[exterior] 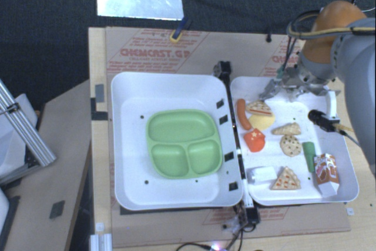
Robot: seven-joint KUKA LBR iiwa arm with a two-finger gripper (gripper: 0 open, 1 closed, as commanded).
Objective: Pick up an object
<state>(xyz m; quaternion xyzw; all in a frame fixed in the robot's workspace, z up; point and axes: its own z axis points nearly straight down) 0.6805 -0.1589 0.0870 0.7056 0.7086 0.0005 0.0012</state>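
Toy food [276, 144]: scattered in right bin [346, 185]
Gripper [286, 86]: above that bin's far edge
Jaws: state cannot be told
Green tray [182, 144]: in left bin [129, 126]

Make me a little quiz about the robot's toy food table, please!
1. True or false: the green plate sits in the left bin.
2. Which food lies nearest the claw?
A. the pizza slice at the right bin's near edge
B. the pizza slice next to the hot dog
C. the milk carton
3. Fill in: the red toy beside the yellow lump is a ____.

Key
1. True. The plate has three compartments.
2. B. The claw hovers over the far part of the right bin, just above that slice.
3. Strawberry.
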